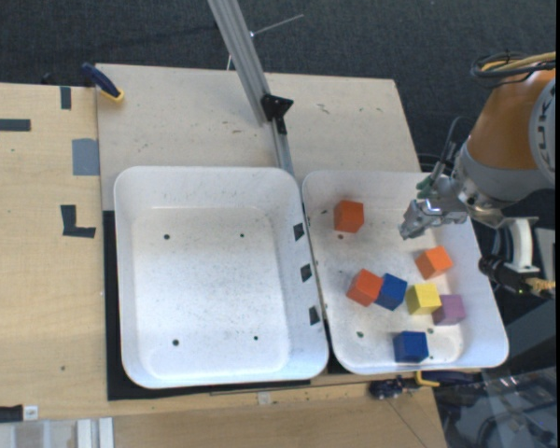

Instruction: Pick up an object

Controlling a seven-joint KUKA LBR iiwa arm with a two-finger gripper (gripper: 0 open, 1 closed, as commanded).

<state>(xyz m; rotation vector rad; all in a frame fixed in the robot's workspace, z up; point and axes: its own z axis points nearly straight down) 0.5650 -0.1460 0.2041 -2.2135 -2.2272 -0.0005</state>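
Orange cube (433, 261) just below jaws, apart

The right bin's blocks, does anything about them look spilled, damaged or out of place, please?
Nothing stands out. All seven blocks lie inside the right bin: one orange block sits apart near the back, and the others cluster loosely toward the front right. The gripper is above the bin floor.

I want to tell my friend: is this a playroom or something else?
Probably a robot lab: a robot arm reaches over two white bins, and colored blocks sit in the right one for picking practice.
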